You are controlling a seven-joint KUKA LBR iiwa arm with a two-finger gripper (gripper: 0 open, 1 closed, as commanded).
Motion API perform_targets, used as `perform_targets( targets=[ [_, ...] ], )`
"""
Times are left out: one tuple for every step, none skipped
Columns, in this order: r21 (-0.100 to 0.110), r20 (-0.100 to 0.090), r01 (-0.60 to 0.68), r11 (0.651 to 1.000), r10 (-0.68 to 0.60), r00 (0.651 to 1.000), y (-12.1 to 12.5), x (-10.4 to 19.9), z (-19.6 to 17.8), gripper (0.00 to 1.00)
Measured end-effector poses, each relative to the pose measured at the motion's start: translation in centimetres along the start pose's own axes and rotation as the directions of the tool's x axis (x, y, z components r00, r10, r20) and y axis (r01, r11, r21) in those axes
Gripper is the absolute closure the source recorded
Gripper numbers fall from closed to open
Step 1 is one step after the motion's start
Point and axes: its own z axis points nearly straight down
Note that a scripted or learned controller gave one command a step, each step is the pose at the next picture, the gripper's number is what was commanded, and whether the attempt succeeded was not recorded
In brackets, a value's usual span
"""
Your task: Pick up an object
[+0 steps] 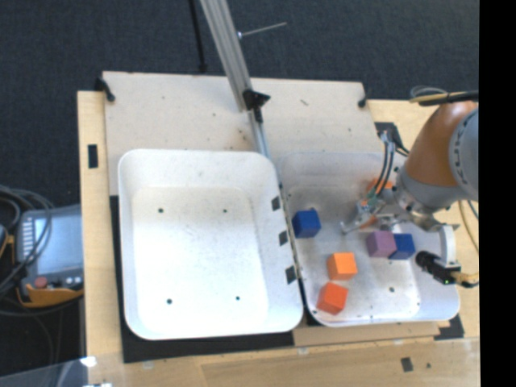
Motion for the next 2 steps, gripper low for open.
perform_targets(
  targets=[
    [-0.005,0.0,-0.004,1.0,0.004,1.0,0.1,-0.1,-1.3,1.0],
    [-0.007,0.0,0.001,1.0,-0.001,1.0,0.0,-0.2,-7.7,1.0]
  ],
)
